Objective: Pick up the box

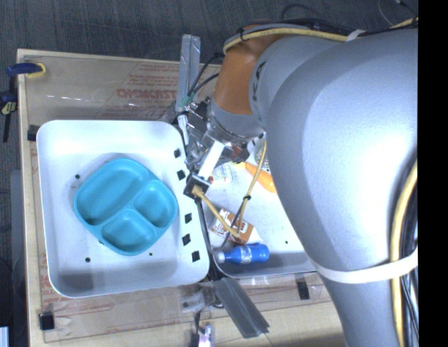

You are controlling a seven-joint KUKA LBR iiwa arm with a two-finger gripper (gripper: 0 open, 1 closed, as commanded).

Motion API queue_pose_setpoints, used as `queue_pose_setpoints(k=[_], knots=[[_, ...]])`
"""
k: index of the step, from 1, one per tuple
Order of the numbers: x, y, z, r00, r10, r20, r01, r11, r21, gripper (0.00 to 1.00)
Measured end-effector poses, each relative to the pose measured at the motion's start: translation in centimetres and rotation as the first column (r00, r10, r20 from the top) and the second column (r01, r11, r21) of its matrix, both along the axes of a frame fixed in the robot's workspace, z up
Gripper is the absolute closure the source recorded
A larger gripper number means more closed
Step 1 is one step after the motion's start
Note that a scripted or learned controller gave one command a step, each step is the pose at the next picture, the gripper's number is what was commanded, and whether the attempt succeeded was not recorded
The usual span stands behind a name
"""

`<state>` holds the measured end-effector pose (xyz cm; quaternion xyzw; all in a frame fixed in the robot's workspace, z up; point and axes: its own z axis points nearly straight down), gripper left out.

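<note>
A small brown and white box (234, 228) lies in the right bin (282, 262), near its front left part. My gripper (197, 166) hangs over the left edge of that bin, by the wall between the two bins, up and to the left of the box. The grey arm with its orange band (235, 82) covers most of the right bin. I see nothing held in the gripper.
A blue bottle (243, 254) lies just in front of the box. An orange item (259, 179) and a white item (225, 173) lie behind it, partly under the arm. The left bin (58, 266) holds a blue divided tray (125, 206).
</note>
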<state>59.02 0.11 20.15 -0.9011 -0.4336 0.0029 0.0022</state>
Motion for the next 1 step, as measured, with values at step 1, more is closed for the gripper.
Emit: queue_pose_setpoints(k=[1], knots=[[-0.89,-3.56,3.08,0.930,-0.369,0.002,0.369,0.930,-0.002,1.00]])
